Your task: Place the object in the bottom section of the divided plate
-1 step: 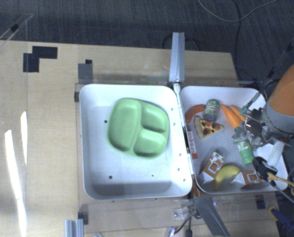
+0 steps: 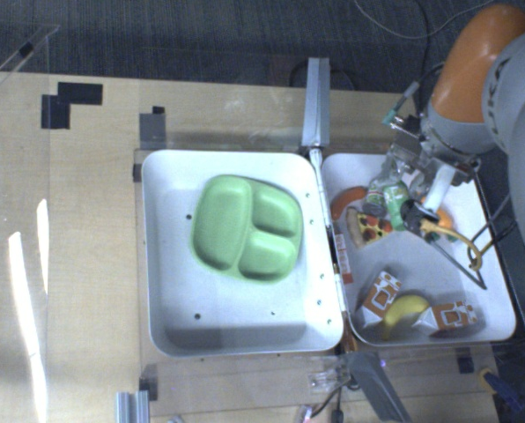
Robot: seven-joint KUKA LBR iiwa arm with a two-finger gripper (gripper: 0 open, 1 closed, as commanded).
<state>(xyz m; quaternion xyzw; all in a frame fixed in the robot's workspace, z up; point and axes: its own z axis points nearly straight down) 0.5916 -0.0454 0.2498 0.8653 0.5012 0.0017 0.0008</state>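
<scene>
A light green divided plate (image 2: 245,227) lies in the left white bin (image 2: 170,324), with one long section on its left and two smaller sections on its right. My gripper (image 2: 398,194) reaches down into the upper part of the right bin (image 2: 496,311). It sits over a cluster of small items: a pizza-slice toy (image 2: 368,227), a green and clear piece (image 2: 388,201) and an orange piece (image 2: 346,201). The arm hides part of this cluster. I see nothing lifted clear of the bin floor.
A yellow banana-shaped toy (image 2: 403,311) lies at the front of the right bin between two small orange-and-white boxes (image 2: 381,293). An orange-yellow item (image 2: 439,227) lies right of the gripper. A metal divider post (image 2: 315,104) stands between the bins.
</scene>
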